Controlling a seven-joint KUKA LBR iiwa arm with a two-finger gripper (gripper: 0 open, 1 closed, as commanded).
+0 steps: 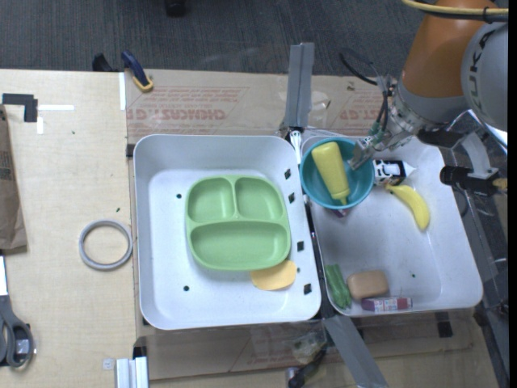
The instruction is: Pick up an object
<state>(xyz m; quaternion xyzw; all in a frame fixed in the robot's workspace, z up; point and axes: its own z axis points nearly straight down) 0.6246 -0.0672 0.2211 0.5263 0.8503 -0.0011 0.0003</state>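
Observation:
A blue bowl (323,191) sits at the back left of the right bin (452,273), with a yellow bottle (331,170) lying in it. My gripper (361,153) is at the bowl's right rim, its thin fingers pointing down and left toward the bottle. A banana (414,205) lies just right of the bowl. Near the bin's front are a tan sponge-like block (368,284), a green piece (336,287) and a small pink-and-white tube (386,303).
The left bin (153,241) holds a green divided plate (237,221) and a flat yellow piece (275,277). A grey ring (106,243) lies on the bench at left. A black-and-white item (391,169) sits behind the banana.

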